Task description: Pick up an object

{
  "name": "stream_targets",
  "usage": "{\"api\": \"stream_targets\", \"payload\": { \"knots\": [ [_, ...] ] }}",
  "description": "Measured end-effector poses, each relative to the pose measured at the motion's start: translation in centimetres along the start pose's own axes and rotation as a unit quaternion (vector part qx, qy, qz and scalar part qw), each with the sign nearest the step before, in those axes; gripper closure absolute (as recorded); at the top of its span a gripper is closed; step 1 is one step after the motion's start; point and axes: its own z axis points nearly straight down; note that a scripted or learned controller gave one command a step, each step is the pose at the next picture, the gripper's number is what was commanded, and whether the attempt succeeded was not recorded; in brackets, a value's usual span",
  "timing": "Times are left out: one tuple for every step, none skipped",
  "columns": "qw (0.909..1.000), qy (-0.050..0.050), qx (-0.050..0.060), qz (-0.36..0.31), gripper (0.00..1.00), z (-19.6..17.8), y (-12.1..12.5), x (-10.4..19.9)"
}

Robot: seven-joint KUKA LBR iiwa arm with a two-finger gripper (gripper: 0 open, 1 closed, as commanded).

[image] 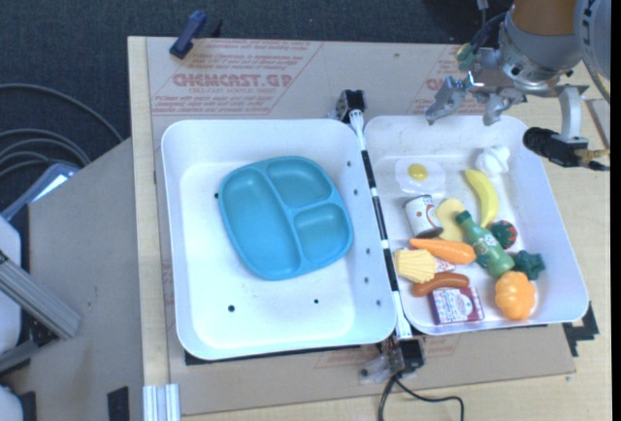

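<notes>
Gripper [466,104], fingers spread and holding nothing, hovers over the right bin [568,244] at its far rim; your nearest target, the toy banana [482,195], lies below it, likely light, rigid, slippery plastic, so pinch across its narrow middle.

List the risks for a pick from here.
1. The food toys in the right bin lie packed together: the bottle touches the carrot and banana, so closing on one may shove or drag a neighbour.
2. The gripper hangs over the bin's far rim, so a straight descent might strike the rim.
</notes>
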Motion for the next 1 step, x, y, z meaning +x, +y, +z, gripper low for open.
{"api": "stream_targets", "payload": {
  "knots": [
    [1.0000, 0.000, 0.000, 0.000, 0.00, 11.30, 0.14, -2.78]
  ]
}}
